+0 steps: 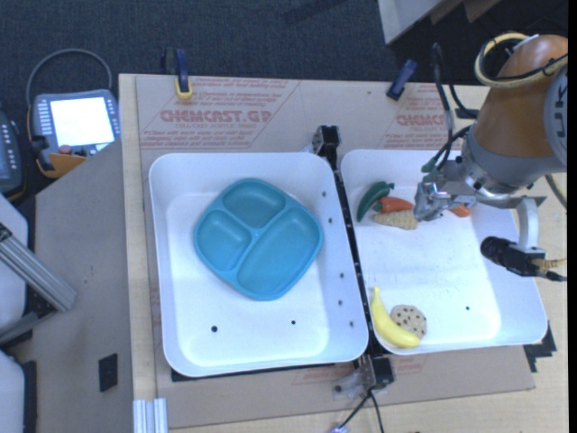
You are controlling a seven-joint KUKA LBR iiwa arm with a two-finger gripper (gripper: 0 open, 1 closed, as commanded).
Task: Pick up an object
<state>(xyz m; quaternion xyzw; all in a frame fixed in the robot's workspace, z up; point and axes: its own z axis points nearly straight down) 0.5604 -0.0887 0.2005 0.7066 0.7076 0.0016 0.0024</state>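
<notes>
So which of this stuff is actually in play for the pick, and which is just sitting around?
In play:
- gripper, low in the right bin
- carrot beside it
- green pepper
- corn cob

Just lying about:
- banana and cookie, near corner of the right bin
- blue divided plate in the left bin

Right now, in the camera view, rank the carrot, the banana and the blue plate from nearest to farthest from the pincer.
1. Carrot: right bin, just left of the pincer.
2. Banana: right bin's near left corner, beside a cookie.
3. Blue plate: left bin, across the divider.
</notes>
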